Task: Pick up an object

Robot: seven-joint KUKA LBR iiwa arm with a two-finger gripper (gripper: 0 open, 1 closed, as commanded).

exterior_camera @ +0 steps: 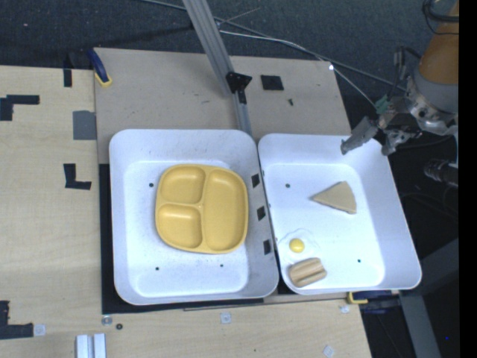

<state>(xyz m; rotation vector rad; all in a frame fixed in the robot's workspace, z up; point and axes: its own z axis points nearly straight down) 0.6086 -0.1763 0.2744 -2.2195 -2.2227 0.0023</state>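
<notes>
In the right bin (387, 222) lie three toy foods: a tan triangular wedge (337, 197) near the middle, a small yellow round piece (297, 245) at the front left, and a tan bread roll (306, 271) just in front of it. My gripper (373, 142) hovers over the right bin's back right rim, open, with nothing between its fingers. It stands well behind and to the right of the wedge. A yellow divided plate (201, 207) rests in the middle of the left bin (127, 200).
A grey metal pole (212, 36) slants down from the top to a black clamp behind the bins. Cables run across the dark floor at the back. Black tape marks dot the wooden bench on the left.
</notes>
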